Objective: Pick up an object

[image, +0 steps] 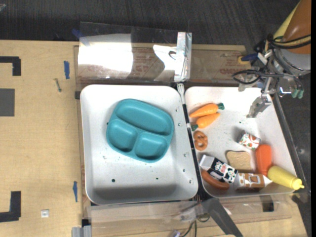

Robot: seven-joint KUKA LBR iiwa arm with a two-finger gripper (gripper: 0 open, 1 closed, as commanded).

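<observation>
My gripper [258, 105] hangs over the far right part of the right bin [232, 97], below the grey wrist and its cables. Nothing shows in its grasp. Toy food lies in this bin: two orange carrots [204, 114] at the far left, a brown pretzel [200, 140], a small white carton with red and green print [248, 140], a bread slice [239, 159], an orange piece [263, 155], a yellow bottle [284, 177], a brown-and-white carton [249, 180] and a black-and-white pack [219, 168]. The small white carton lies nearest the gripper, below it.
The left bin [94, 172] holds a teal divided plate [140, 129]. A clear plastic sheet and a foil strip [181, 58] stand behind the bins. The tan bench [34, 147] stretches to the left. The bins' shared rim [186, 132] runs between them.
</observation>
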